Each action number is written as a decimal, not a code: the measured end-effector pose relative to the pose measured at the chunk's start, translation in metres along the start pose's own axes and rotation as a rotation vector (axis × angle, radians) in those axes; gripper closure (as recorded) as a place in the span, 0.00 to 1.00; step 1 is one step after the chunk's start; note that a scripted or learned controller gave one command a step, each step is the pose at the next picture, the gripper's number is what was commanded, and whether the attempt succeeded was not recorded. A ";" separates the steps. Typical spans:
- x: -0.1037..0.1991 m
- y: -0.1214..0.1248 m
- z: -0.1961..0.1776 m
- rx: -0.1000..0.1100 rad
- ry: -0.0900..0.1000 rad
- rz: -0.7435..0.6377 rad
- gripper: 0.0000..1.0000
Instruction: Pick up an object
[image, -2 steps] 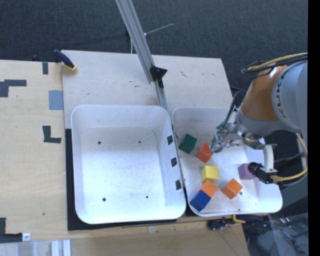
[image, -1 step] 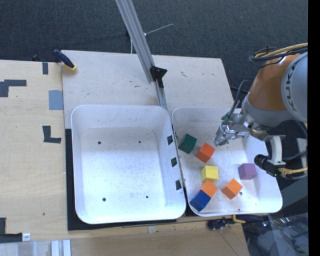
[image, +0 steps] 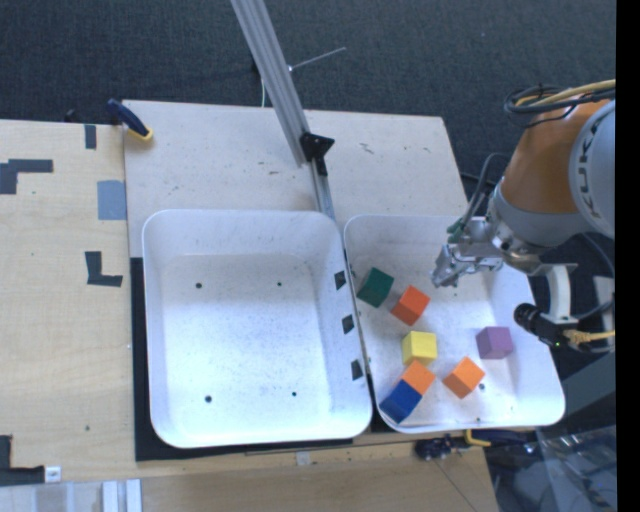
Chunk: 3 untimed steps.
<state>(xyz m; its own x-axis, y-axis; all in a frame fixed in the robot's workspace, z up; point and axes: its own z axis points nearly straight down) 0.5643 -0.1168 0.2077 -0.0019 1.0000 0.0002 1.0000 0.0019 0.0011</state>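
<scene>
Several small blocks lie in the right bin (image: 520, 400): a green block (image: 375, 287), a red-orange block (image: 411, 304), a yellow block (image: 420, 347), an orange block (image: 418, 377) touching a blue block (image: 401, 400), another orange block (image: 464, 377) and a purple block (image: 494, 342). My gripper (image: 447, 276) hangs over the upper middle of that bin, just right of and above the red-orange block. I see nothing held in it.
The left bin (image: 160, 250) sits beside the right one, with a slanted metal pole (image: 285, 85) rising behind their shared wall. A blue and yellow tool (image: 130, 119) lies at the bench's far left corner. Cables hang off the arm (image: 560, 180) at right.
</scene>
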 end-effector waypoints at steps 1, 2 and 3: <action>0.059 -0.007 0.003 0.004 0.002 -0.005 1.00; 0.107 -0.010 0.005 0.004 0.002 -0.005 1.00; 0.151 -0.013 -0.011 0.001 0.002 -0.005 1.00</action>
<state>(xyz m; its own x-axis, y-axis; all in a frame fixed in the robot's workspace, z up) 0.5506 0.0346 0.2187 -0.0071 1.0000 0.0018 1.0000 0.0071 0.0000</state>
